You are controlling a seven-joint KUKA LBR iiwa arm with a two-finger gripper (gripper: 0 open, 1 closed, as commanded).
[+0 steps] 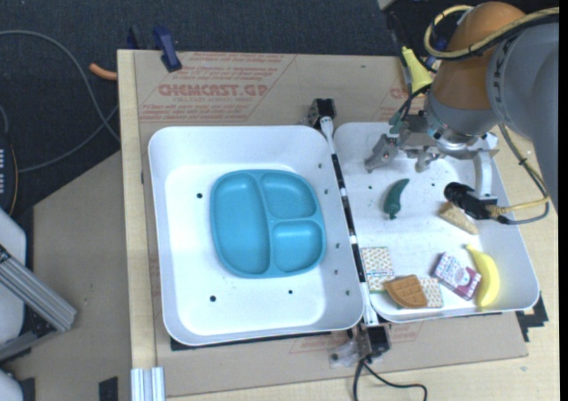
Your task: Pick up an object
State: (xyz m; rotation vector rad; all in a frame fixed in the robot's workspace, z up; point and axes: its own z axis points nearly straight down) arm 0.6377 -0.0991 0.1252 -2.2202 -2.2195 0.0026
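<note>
Hand (401, 153) hovers over right bin (515, 275); grip state cannot be told; green pepper (395, 197) lies unlifted; pick outstanding.

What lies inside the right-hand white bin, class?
In the right bin: a green pepper, banana, pink packet, cracker, toast. The arm covers its far corner.

Counter (133, 239) was tan board with red print. Two white bins sat on it, touching: left bin (177, 302), right bin (515, 248).
</note>
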